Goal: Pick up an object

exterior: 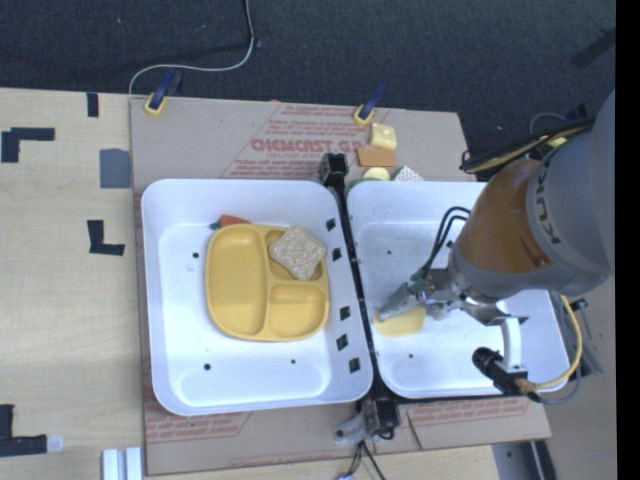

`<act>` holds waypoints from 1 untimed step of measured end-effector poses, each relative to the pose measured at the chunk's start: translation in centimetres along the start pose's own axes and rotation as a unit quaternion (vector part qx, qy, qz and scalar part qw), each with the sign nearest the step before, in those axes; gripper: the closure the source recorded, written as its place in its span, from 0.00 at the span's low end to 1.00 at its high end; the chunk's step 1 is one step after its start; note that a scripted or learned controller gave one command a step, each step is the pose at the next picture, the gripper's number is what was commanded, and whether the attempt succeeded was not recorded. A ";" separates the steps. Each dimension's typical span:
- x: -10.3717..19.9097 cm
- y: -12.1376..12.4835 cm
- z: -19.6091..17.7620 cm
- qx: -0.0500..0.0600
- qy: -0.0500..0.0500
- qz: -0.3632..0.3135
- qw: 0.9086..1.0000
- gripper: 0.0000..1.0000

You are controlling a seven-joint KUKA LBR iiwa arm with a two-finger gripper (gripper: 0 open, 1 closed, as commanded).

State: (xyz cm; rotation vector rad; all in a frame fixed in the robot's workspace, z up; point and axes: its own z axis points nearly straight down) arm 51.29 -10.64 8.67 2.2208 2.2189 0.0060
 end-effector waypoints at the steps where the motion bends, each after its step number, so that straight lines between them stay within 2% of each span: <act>1: -7.1 -2.9 -7.6 0.000 -0.003 0.003 1.000 0.00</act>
